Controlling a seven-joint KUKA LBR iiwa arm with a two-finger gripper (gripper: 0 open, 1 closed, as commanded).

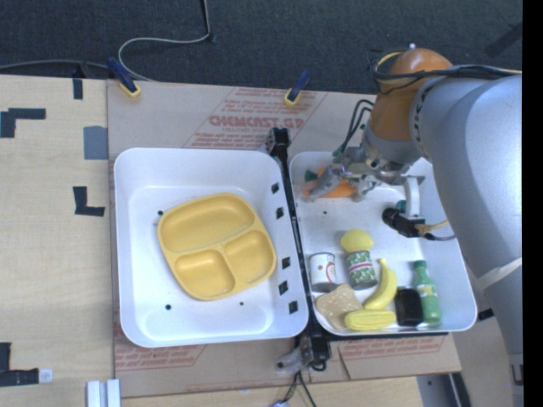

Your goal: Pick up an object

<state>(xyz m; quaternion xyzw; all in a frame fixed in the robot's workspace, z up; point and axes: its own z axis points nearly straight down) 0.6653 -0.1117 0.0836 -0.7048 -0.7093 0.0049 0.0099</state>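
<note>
Camera view: tool sits low in the right bin at an orange carrot; its grip unreadable.

right bin near end crowded: can, banana, bottle; middle floor open.

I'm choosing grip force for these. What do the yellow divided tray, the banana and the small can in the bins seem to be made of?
Yellow divided tray: looks like moulded plastic, matte, one even colour with rounded compartments. Banana: probably a plastic toy, smooth and uniformly yellow, though the view leaves it open. Small can: seems metal with a printed label; too small to be sure.
</note>
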